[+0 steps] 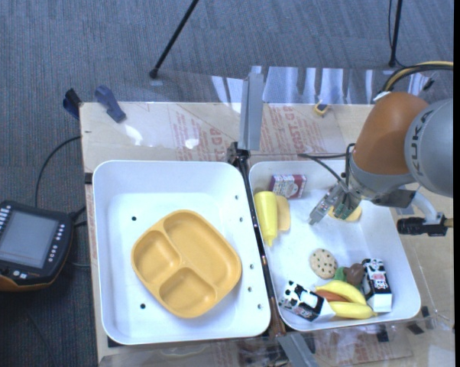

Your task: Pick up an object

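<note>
Nearest the lens, at the bottom rim of the right bin (pixel 402 312): black-and-white cow-print carton (pixel 302 300), banana (pixel 346 298), upright milk carton (pixel 376 284), brown lump between them, too small to name.

Left to right:
- Teach pendant (pixel 25 243) on the floor, off the bench.
- Left bin (pixel 111 205), holding a yellow compartment plate (pixel 186 261), flat, three wells, roughly centred.
- Right bin, left side: yellow squeeze bottle (pixel 267 214) lying along the dividing wall; small red-and-white carton (pixel 287 184) near the back rim; round cookie (pixel 322 263) mid-bin, well apart from the bottle.
- Gripper (pixel 326 207) low over the mid-right of the bin, tilted down to the left, just beside a small yellow item (pixel 353 214) partly hidden behind the wrist. Nothing seen between the fingers; open or closed cannot be told from this angle.

Handling, judged: candidate target taken as the small yellow item by the fingertips. Probably light plastic play food, stiff, smooth, likely to squirt out of a shallow pinch. Best taken across its narrow width, fingers low against the bin floor. Shape unclear while half covered.

Risk: nudging it toward the right wall rather than closing on it.
</note>
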